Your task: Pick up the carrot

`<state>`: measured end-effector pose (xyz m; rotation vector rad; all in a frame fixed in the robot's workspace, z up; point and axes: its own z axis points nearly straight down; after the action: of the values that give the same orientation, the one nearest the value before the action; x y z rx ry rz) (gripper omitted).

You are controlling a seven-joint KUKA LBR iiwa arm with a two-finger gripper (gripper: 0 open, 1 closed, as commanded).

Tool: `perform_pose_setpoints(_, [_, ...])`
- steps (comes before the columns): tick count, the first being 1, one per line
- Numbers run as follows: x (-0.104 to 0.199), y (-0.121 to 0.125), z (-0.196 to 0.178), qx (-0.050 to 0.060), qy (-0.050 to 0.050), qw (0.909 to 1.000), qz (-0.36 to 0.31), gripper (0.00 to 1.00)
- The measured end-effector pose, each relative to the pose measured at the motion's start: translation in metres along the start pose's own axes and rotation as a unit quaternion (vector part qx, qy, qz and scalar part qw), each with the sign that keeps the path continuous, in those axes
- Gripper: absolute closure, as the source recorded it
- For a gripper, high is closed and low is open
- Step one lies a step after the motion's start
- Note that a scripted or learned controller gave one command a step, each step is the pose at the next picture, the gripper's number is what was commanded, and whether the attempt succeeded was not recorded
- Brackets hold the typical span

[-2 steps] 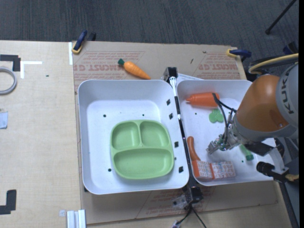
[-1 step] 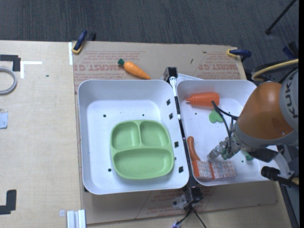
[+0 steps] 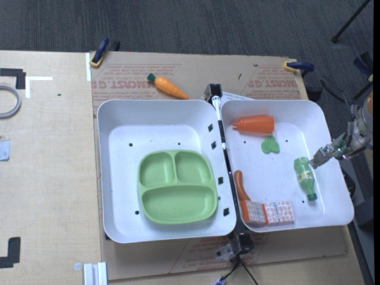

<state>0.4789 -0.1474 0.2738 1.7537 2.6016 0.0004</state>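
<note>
A small orange carrot [image 3: 168, 87] with a green tip lies on the cardboard behind the left bin, outside both bins. A fatter orange carrot-like piece [image 3: 254, 124] lies at the back of the right bin [image 3: 332, 218], with a green leafy bit [image 3: 270, 146] just in front of it. My gripper [image 3: 326, 154] hangs over the right edge of the right bin, next to a green bottle [image 3: 305, 178] and well to the right of both orange pieces. Nothing shows in its grasp.
The left bin [image 3: 113, 159] holds a green divided plate [image 3: 177, 186]. In the right bin a slim orange-red stick [image 3: 240, 192] lies by the left wall, and a red-and-white packet [image 3: 272, 212] lies at the front. Blue clamps [image 3: 100, 51] hold the cardboard's back corners.
</note>
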Motion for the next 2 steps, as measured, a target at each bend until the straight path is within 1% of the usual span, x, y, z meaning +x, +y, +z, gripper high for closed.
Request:
perform_pose_setpoints(1, [0.035,0.012,0.111,0.002,0.001,0.9740,0.227,1.00])
perform_pose_setpoints(2, [0.045,0.026,0.182,0.002,0.002,0.9746,0.224,1.00])
